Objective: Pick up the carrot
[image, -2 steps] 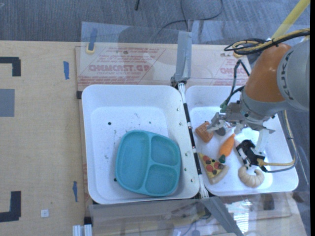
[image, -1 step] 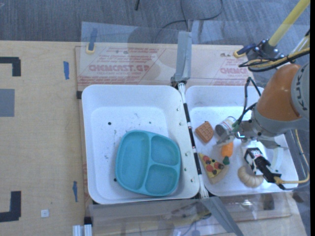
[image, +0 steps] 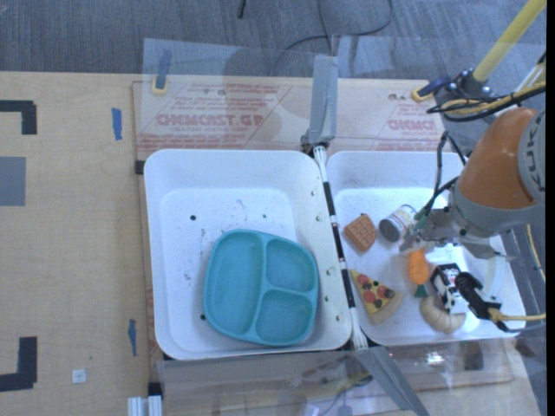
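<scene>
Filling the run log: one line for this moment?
gripper over right bin | carrot just below it, not lifted | blue tray in left bin

The surface (image: 69, 258) is light wood, marked with black tape corners and short blue tape strips. Two shallow white bins rest on it side by side, touching: the left bin (image: 173, 189) and the right bin (image: 364, 176). A clear printed sheet (image: 217, 120) lies beneath the bins' far edge.

You have open floor along the far side of the right white bin (image: 381, 176); nearer, the small silver can (image: 397, 224), square brown cracker (image: 360, 232) and pizza slice (image: 375, 295) crowd the orange carrot (image: 419, 268)
</scene>
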You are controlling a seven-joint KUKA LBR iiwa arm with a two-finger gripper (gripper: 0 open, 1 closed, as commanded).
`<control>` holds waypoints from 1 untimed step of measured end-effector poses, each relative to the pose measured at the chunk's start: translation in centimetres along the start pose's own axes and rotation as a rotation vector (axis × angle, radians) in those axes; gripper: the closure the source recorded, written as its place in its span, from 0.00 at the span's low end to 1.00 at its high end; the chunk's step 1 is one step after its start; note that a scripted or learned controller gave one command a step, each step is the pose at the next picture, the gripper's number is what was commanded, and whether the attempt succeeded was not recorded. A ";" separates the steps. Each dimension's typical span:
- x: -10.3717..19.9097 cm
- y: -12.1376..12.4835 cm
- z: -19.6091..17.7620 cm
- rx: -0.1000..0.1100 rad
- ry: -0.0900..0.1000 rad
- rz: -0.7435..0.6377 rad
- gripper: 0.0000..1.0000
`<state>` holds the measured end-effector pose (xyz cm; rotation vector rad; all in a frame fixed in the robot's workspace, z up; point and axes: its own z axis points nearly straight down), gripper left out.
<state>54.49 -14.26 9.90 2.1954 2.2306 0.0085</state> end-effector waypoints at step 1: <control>9.1 0.0 -8.6 0.011 0.005 -0.059 1.00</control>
